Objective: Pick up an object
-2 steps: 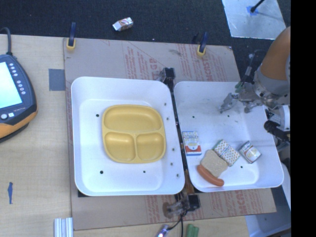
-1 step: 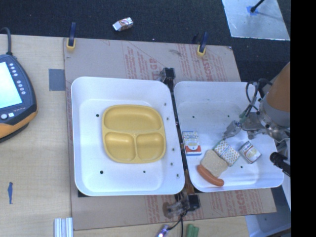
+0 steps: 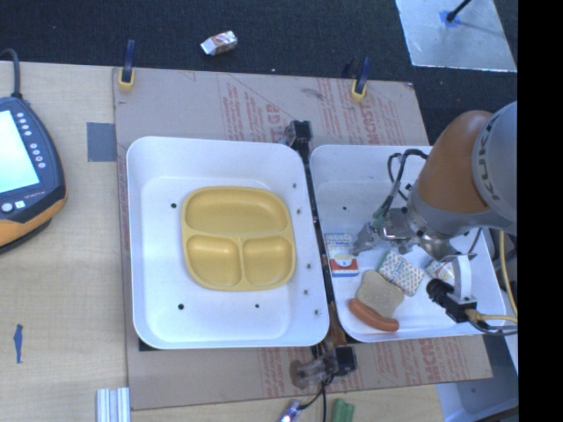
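Over at 9 o'clock on the bench sits the teach pendant point(image 3: 22, 176), idle, orange trim showing. Moving right, the left bin point(image 3: 149, 236) carries a yellow divided tray point(image 3: 237, 237) with 3 compartments, lying flat and square in the middle, nothing in it.

Cross the divider and here's the action: the right bin point(image 3: 352, 170) holds the pickable clutter, all bunched toward its 6 o'clock end. There's a small red-and-white carton point(image 3: 340, 255) hard against the left wall, a toy sausage point(image 3: 374, 316) at the near rim, a toy bread slice point(image 3: 380, 293) touching the sausage from above, and a checkered packet point(image 3: 403, 272) just beside the bread at its 1 o'clock.

The arm point(image 3: 457, 178) reaches in from 3 o'clock, orange band bright, and the gripper point(image 3: 376, 233) hangs low over the bin, just beside the carton at its 2 o'clock and near the packet. Whether the claw is spread or pressed together, I cannot tell; the metalwork blurs together and nothing is visibly pinched.

My read: this is the approach-and-descend step, no object secured. The next move calls for settling on 1 target, likely the carton or packet, centring over it, dropping cleanly and closing without nudging neighbours.
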Action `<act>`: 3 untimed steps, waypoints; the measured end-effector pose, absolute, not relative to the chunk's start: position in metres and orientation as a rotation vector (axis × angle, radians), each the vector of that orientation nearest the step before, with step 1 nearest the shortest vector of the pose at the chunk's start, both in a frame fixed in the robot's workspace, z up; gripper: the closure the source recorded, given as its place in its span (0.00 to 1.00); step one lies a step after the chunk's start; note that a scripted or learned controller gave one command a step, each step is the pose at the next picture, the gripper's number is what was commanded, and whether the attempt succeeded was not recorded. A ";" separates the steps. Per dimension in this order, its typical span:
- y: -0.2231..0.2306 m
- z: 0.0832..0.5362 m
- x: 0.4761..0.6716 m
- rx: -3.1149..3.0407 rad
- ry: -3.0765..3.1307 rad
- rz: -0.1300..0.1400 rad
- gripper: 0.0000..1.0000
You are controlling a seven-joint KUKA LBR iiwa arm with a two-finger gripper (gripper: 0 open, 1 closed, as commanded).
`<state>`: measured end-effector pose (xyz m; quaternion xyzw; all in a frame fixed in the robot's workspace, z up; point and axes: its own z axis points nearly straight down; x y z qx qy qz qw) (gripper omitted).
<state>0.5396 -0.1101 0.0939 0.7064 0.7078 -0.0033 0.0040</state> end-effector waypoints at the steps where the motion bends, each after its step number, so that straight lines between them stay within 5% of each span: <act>1: -0.190 0.106 0.484 2.222 2.254 0.010 0.00; 2: -0.158 0.092 0.549 2.215 2.231 -0.004 0.00; 3: -0.212 0.152 0.595 2.218 2.225 -0.001 0.00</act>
